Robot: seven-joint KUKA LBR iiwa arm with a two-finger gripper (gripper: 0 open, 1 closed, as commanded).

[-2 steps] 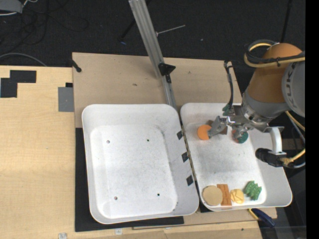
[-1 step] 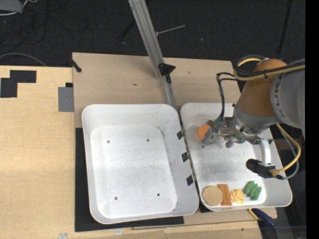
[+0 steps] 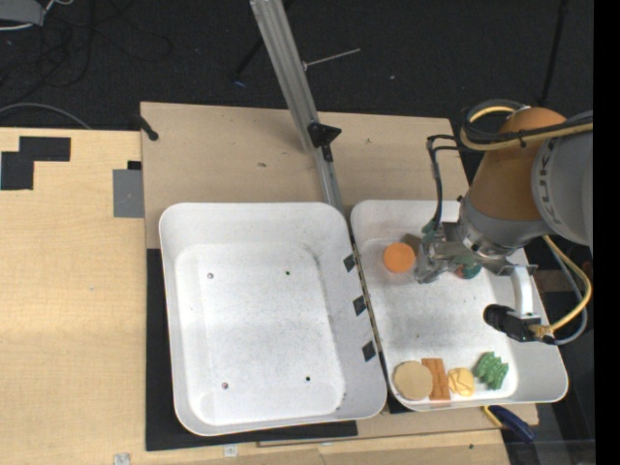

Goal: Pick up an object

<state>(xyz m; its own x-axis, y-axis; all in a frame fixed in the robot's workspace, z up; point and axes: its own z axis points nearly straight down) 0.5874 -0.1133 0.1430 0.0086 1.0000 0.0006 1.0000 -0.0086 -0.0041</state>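
White plastic forms the right bin (image 3: 542, 381), and along its near edge lie a tan disc (image 3: 414, 380), an orange strip (image 3: 437, 378), a yellow piece (image 3: 462, 382) and a green piece (image 3: 492, 369). Farther back, an orange ball (image 3: 398, 258) rests near the bin's left wall. The gripper (image 3: 433, 263) hangs just to the ball's right, almost touching it; whether it is parted or closed cannot be told, and nothing is seen in its grasp. The ball looks the nearest target, a short shift leftward.
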